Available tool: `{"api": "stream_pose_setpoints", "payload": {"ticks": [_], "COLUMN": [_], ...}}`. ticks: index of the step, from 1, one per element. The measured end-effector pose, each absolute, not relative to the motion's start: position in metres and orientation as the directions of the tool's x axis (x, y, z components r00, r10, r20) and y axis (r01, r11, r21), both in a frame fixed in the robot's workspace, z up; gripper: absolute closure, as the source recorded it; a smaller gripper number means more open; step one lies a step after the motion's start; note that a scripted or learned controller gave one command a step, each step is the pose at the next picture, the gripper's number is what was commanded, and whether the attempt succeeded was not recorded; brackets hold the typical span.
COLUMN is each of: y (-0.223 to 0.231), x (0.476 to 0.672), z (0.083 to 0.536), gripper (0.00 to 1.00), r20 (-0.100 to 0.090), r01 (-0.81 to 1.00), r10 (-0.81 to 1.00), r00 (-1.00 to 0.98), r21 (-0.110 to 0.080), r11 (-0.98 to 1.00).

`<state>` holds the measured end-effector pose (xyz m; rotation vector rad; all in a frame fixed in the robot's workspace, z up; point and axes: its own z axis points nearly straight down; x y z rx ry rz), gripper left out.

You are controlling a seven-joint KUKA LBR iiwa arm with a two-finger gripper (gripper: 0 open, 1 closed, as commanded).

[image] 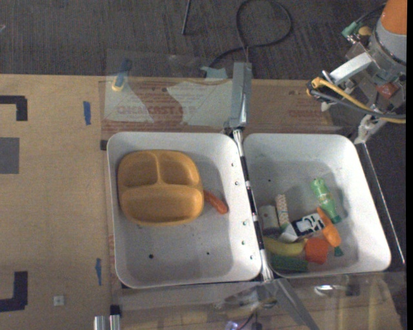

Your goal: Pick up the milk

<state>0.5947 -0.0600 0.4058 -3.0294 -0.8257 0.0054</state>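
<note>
Low in right bin [368, 193]: milk [308, 225] lying tilted among toy food, long axis roughly left-right. Well apart, up-right beyond bin corner: arm [371, 64]. Gripper state impossible to tell.

Robotics lab; taped wooden bench [51, 193]; two white bins [129, 271]; loose cables [258, 19] on carpet.

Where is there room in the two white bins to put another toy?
The left bin has bare floor in front of the yellow plate and carrot. The right bin is bare across its back half. Its front is crowded: milk, green bottle, banana, other toys.
</note>
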Motion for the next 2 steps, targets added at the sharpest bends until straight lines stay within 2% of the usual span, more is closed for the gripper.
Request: {"api": "stream_pose_setpoints", "payload": {"ticks": [1, 2], "y": [-0.037, -0.054], "x": [0.594, 0.563], "z": [0.435, 0.245], "gripper": [0.00, 0.00], "r20": [0.000, 0.000], "r01": [0.766, 0.799], "r10": [0.766, 0.799], "r00": [0.643, 0.601], "r21": [0.001, -0.002], "r11": [-0.643, -0.601]}}
